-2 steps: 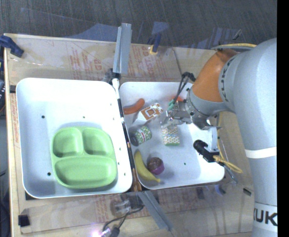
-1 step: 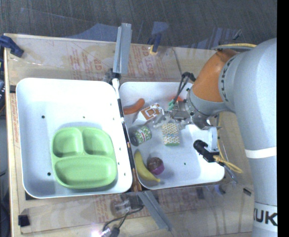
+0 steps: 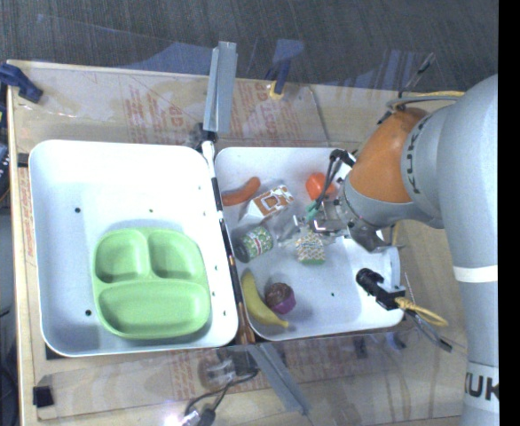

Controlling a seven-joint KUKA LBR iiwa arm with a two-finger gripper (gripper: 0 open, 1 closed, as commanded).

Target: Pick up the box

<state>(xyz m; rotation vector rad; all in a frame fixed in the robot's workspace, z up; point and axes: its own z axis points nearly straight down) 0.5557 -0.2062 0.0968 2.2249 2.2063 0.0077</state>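
Note:
The box (image 3: 271, 202) is small, white and orange, and lies in the back left part of the right bin (image 3: 349, 313). My gripper (image 3: 318, 223) hangs over the middle of that bin, right of the box and apart from it. It sits just above a speckled green-white thing (image 3: 311, 249). The grey wrist with its orange band (image 3: 380, 171) covers much of the gripper.
Around the box lie a reddish sausage (image 3: 240, 191), a green can (image 3: 256, 242), an orange-red ball (image 3: 317, 185), a banana (image 3: 260, 304) and a purple thing (image 3: 280, 296). The left bin (image 3: 56, 176) holds a green divided plate (image 3: 152, 282).

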